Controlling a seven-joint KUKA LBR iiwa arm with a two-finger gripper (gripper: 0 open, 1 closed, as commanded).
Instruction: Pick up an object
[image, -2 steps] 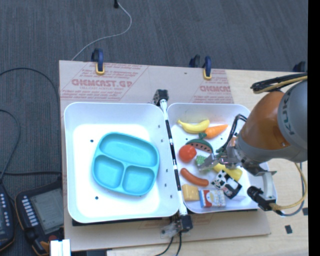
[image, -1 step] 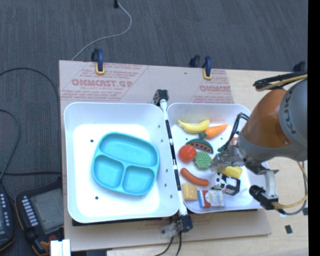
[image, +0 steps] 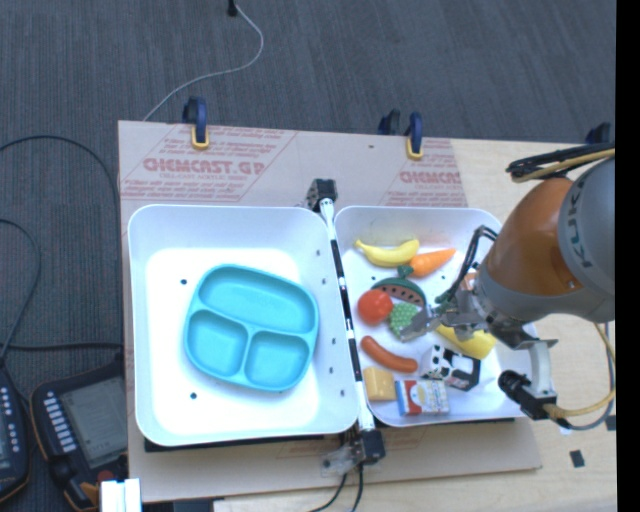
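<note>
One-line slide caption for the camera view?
KUKA arm's gripper reaches into the right bin of toy food; blue tray in left bin.

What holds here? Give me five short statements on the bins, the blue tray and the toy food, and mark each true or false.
1. The blue tray lies in the left bin. True.
2. The banana lies in the left bin. False: it lies in the right bin, near the far wall.
3. The carrot lies just right of the banana. True.
4. The tray has a single compartment. False: it is divided into three.
5. The gripper is over the right bin, among the toy food. True.
</note>
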